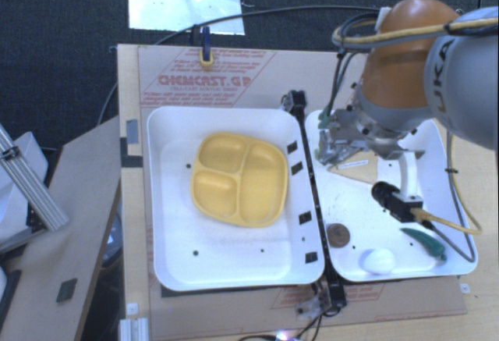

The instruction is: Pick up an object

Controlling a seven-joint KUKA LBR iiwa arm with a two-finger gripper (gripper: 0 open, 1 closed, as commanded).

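The gripper (331,146) hangs low over the 11 o'clock corner of the right bin (355,203). Whether it is released or clenched cannot be told from here, and no object is seen in its grasp.

Probable target: the tan wedge (352,165), lying flat just beside the gripper at its 4 o'clock, likely chosen as the nearest item. Its long axis runs 9 to 3 o'clock, narrow tip toward 9.

Other candidates lie near the bin's front wall:
- brown disc (337,235) at 7 o'clock
- white egg (380,260) at 6 o'clock
- green pod (425,243) at 5 o'clock, axis 10 to 4

The yellow plate (238,179) sits centred in the left bin (234,253), well apart.
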